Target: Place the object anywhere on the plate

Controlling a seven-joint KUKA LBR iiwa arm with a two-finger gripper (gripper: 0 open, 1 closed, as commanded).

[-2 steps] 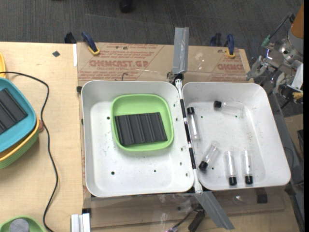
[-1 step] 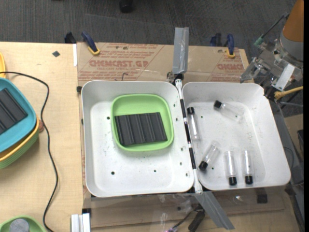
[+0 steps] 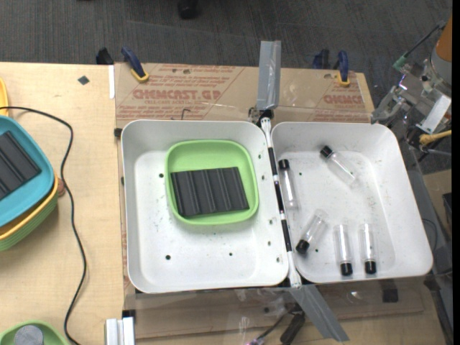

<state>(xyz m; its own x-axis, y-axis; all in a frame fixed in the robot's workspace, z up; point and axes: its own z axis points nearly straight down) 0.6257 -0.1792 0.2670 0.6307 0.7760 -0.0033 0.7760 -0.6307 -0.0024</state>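
Square green plate with ribbed dark mat; clear black-capped vials rightward; end effector state untellable.

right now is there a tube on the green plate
No, the green plate holds only a dark ridged mat; the tubes lie in the right bin.

A: We get bright, even overhead light; the white bins look clean, barely shadowed along their walls.

B: We see soft glare on the clear vials and the tape strip. Focus holds across the desk, though the right edge is cluttered and slightly soft.
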